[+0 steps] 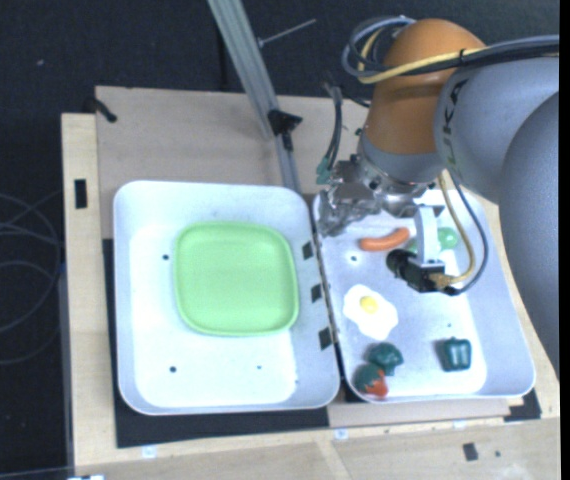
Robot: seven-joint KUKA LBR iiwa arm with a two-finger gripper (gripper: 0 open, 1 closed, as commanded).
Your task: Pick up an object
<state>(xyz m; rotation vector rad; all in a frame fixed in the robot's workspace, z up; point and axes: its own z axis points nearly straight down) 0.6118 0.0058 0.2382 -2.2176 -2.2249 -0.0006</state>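
Observation:
The right bin (485,368) holds several toy foods. An orange sausage (383,239) lies near its back. A fried egg (370,310) sits in the middle, with a green and red piece (378,364) in front of it. A dark green pepper (454,353) lies at the front right, and a light green piece (447,236) shows beside the arm. My gripper (337,211) hangs over the back left corner of this bin, just left of the sausage. Nothing shows between its fingers.
The left bin (145,368) carries a light green square plate (235,277). A grey metal pole (250,73) slants down to the divider between the bins. Black cable and a connector (417,270) hang from the wrist over the right bin.

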